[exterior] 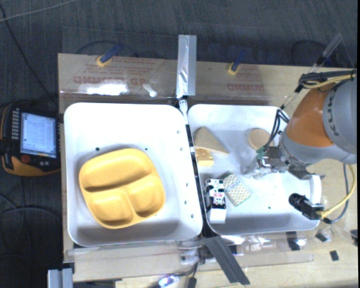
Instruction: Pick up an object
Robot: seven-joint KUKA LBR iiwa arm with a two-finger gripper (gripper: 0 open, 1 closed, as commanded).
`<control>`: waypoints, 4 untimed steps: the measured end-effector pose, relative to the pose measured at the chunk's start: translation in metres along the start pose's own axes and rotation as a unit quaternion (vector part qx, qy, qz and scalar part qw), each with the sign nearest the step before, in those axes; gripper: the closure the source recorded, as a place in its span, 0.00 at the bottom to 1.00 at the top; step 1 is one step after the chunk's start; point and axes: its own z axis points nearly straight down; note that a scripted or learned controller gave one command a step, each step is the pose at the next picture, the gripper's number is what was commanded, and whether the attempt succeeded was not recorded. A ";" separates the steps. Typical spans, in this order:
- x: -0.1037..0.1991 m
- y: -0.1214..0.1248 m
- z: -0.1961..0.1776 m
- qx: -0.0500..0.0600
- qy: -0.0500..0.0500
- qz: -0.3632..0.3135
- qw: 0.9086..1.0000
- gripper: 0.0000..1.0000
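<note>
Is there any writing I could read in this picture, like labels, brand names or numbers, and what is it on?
Nothing reads clearly.
Red print on the clear sheets behind the bins: blurred, apparently reversed.
Handheld screen left of the bench: too small.
Black-and-white box in the right bin: markings too small.
Grey lettering on the arm: cut off, unreadable.

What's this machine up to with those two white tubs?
The arm reaches in from the right and hangs low over the right bin, its gripper near the bin's middle. That bin holds a few small things: a checkered packet, a black-and-white box and some tan pieces toward the back. It is meant to pick one up; I can't see anything held. The left bin holds a yellow tray.
</note>
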 end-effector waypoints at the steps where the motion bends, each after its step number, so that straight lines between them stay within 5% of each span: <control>1: -0.039 -0.012 -0.115 0.007 -0.001 -0.045 0.999 1.00; 2: -0.039 -0.012 -0.120 0.010 0.000 -0.045 0.999 1.00; 3: -0.040 -0.004 -0.165 0.008 -0.003 0.172 0.985 1.00; 4: -0.025 0.019 -0.264 0.008 -0.003 0.143 0.990 1.00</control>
